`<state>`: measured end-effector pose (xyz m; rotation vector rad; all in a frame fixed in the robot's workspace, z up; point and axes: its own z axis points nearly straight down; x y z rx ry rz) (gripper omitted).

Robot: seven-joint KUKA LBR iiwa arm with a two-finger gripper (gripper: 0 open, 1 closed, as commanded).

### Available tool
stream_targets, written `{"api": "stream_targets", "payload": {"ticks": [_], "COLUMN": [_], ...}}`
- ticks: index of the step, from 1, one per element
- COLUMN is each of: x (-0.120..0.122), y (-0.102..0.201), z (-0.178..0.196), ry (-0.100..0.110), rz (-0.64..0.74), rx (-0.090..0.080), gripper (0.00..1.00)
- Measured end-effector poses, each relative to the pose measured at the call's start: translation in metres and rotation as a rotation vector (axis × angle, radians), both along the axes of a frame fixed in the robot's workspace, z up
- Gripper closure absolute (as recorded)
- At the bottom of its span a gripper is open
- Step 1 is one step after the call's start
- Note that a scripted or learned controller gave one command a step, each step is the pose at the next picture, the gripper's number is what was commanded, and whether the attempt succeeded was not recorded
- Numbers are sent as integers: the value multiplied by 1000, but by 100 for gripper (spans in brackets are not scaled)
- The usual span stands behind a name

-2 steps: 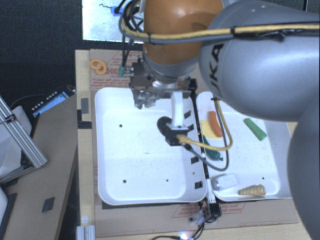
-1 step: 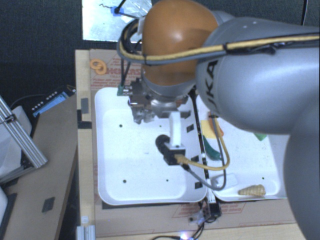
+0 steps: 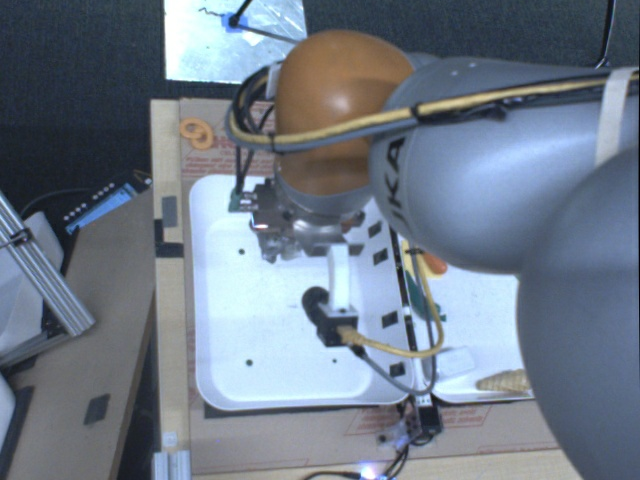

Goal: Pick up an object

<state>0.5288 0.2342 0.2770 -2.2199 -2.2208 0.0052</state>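
Arm [image 3: 480, 168] marked "KA" over view-left bin [image 3: 225, 373]; jaws hidden under wrist, can't tell open/closed.

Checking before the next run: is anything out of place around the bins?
Yes: a small orange ring-shaped piece lies on the brown board past the left bin's far corner, outside both bins, where picks probably won't reach it. Nothing looks spilled or broken.

The grey arm [image 3: 500, 168] covers most of the right bin [image 3: 478, 303]. An orange thing [image 3: 434, 264] and a tan ridged piece [image 3: 503, 380] peek out from under it, too hidden to identify.
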Motion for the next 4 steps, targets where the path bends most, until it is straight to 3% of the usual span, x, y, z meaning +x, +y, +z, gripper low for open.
{"api": "stream_targets", "payload": {"ticks": [1, 2, 3, 4], "x": [7, 8, -17, 49], "y": [-13, 1, 0, -1], "z": [63, 71, 62, 57], "ry": [-10, -5, -2, -9], "rz": [0, 5, 3, -1], "rx": [4, 3, 1, 2], "gripper": [100, 100, 100, 100]}}
